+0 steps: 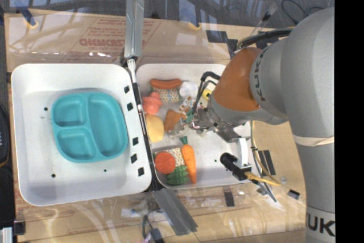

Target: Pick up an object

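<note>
We see the arm (296, 99) reaching in from the right over the right bin (230, 176), its orange band (236, 85) above the wrist. The gripper (190, 121) sits low among the toy food near the middle of that bin; we cannot tell how it is set, since the wrist hides it.

Just left of the gripper lies a brown wedge (172, 119), with a yellow lemon (154, 128) and a pink piece (151, 104) beside the bin's left wall. A sausage (165, 84) lies at the far end. At the near end a tomato (165, 162), a carrot (189, 163) and green leaves (177, 176) cluster together.

The left bin (34, 179) holds a teal divided tray (89, 126). Both bins rest on the bench (68, 37).
</note>
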{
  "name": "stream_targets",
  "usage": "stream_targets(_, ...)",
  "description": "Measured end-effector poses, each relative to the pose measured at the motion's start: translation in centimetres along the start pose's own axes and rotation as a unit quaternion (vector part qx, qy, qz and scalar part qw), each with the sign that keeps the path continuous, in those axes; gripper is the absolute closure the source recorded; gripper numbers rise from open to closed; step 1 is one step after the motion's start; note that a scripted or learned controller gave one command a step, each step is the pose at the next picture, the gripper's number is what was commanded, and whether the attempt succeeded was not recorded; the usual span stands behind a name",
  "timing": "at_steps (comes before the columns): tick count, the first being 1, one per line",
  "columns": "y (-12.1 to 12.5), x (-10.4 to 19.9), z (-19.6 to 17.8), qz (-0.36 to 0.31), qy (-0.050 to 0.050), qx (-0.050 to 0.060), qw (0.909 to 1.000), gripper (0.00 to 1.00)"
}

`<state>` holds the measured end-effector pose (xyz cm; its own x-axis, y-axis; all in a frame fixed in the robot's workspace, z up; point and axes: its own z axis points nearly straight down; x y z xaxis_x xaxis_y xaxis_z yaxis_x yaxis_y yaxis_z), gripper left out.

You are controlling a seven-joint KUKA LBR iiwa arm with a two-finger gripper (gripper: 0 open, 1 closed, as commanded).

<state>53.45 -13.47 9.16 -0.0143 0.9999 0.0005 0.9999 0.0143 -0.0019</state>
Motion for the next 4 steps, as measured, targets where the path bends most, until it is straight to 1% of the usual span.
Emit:
stream_targets(1,-1.2,-2.1,0.0,0.014,0.001,0.002,0.9999,0.00)
stream_targets(2,-4.4,5.5,-10.0,0.080,0.000,0.000,0.9968,0.00)
stream_targets(3,-4.4,5.4,-10.0,0.081,0.000,0.001,0.9967,0.00)
stream_targets(4,-3.7,3.5,-16.5,0.104,0.000,0.000,0.9946,0.00)
